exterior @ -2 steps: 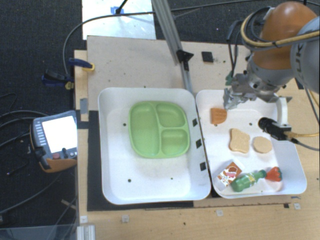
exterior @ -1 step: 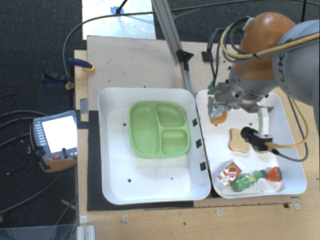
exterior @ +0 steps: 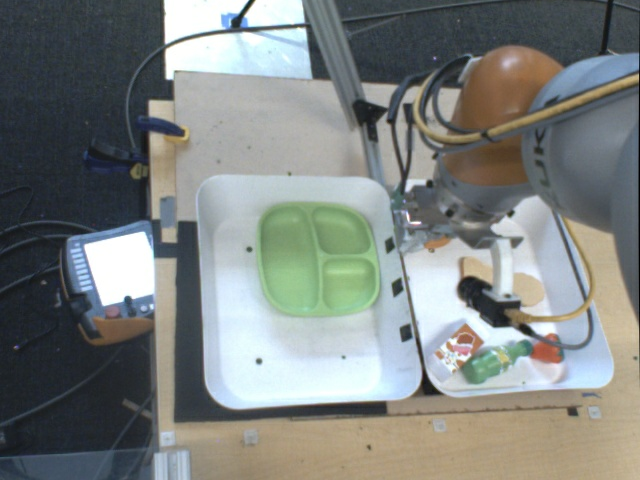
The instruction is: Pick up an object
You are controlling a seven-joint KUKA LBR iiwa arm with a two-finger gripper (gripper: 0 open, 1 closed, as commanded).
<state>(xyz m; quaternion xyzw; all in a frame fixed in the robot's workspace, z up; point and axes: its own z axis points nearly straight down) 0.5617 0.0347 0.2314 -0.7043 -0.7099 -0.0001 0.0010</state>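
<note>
My gripper hangs low over the far left corner of the right bin, close to the wall between the two bins. Nothing shows between its fingers. Along the right bin's near side lie a small red and white box, a green bottle on its side and a small orange-red piece. A flat tan piece lies in the middle of that bin, partly hidden by the wrist. The arm's bulk covers the bin's far part.
A green divided plate lies in the left bin, toward its far right. A slanted metal pole rises behind the bins. A hand-held control pendant sits off the bench at the left.
</note>
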